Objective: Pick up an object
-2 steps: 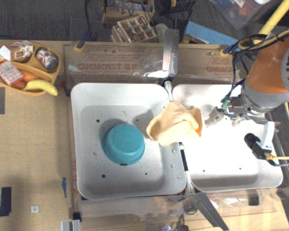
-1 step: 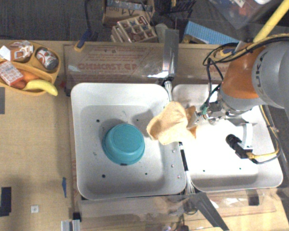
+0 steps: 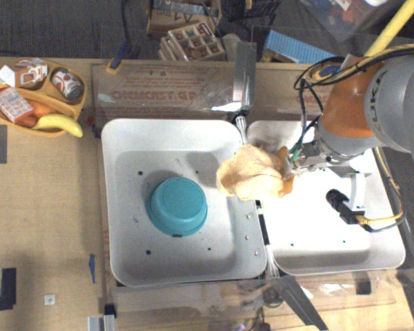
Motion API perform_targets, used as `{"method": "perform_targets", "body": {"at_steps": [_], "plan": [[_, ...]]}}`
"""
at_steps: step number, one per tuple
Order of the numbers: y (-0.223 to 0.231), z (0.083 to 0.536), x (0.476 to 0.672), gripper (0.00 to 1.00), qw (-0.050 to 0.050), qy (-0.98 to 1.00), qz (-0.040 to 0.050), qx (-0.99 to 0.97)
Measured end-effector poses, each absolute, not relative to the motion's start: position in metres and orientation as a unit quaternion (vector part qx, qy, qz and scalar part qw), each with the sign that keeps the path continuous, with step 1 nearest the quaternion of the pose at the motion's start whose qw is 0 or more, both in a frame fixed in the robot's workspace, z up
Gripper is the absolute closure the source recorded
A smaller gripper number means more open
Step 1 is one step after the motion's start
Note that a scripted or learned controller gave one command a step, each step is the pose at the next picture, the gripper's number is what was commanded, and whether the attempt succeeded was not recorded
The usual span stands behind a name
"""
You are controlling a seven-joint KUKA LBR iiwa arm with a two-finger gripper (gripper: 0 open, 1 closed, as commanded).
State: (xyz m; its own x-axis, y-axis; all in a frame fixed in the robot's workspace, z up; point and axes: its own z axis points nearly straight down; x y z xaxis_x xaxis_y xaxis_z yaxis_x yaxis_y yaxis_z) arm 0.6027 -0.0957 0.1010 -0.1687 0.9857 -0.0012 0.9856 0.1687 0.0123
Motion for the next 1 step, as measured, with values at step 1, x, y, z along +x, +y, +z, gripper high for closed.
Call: {"method": "perform_targets", "body": {"at_steps": [1], "plan": [[-0.0652, 0.2162, 0.6673, 1.0, 0.001, 0.762, 0.0, 0.647]]}}
